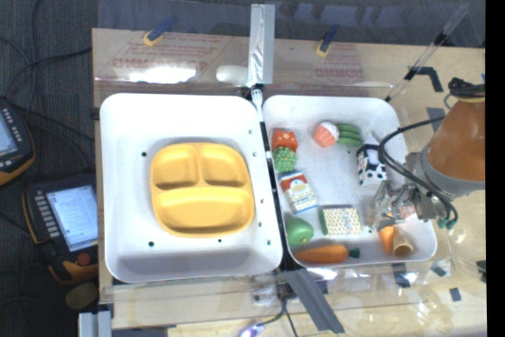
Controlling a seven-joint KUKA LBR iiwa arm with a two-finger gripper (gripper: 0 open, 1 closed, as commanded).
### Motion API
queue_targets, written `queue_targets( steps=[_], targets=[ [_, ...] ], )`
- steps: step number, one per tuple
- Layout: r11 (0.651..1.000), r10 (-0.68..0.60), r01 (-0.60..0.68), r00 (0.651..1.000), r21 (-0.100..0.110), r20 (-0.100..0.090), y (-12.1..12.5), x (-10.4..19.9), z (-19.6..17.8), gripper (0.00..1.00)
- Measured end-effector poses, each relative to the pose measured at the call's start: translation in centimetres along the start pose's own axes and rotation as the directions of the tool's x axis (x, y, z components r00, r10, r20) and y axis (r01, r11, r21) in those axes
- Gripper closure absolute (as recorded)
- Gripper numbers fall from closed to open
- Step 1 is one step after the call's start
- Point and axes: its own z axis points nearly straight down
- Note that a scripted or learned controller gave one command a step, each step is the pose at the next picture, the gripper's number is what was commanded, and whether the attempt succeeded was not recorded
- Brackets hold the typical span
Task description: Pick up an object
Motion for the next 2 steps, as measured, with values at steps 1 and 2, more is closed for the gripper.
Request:
queue_targets(
  steps=[1, 2],
  targets=[
    [0.985, -0.172, 0.171, 0.985, -0.008, -0.020, -0.27, -7.69, 1.38, 1.00],
    [0.985, -0.174, 0.174, 0.985, -0.009, -0.013, 0.07, -7.91, 1.49, 0.00]
  ],
)
